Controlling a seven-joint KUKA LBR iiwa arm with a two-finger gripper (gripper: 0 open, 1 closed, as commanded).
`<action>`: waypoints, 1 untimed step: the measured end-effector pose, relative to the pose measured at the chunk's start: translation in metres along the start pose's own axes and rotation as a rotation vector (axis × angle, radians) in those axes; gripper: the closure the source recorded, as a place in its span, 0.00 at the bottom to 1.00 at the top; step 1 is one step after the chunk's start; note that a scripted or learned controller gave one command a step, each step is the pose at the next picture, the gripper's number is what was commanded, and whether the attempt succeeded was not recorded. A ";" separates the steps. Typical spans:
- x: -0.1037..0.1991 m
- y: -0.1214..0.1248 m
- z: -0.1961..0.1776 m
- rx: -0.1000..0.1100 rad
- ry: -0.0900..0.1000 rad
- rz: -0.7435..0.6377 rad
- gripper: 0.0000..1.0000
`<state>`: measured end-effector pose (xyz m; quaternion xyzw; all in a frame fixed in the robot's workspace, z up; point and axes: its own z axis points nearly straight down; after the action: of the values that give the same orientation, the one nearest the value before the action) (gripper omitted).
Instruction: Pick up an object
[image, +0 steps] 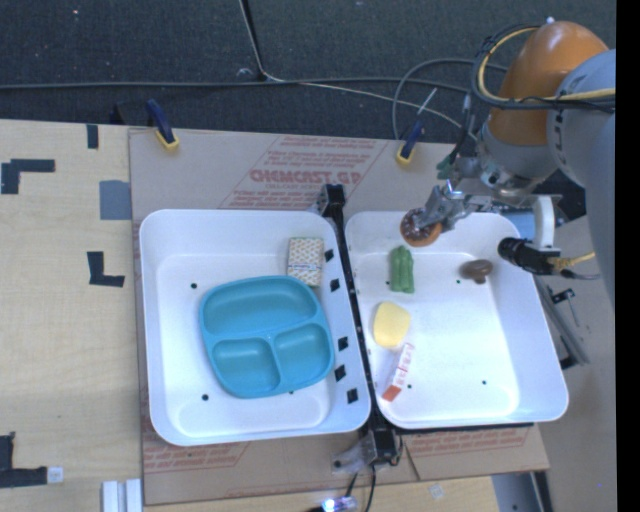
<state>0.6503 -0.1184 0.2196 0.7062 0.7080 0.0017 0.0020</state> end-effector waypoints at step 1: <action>0.000 0.001 -0.054 0.000 0.000 0.001 1.00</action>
<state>0.6514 -0.1180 0.2731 0.7065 0.7077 0.0015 0.0019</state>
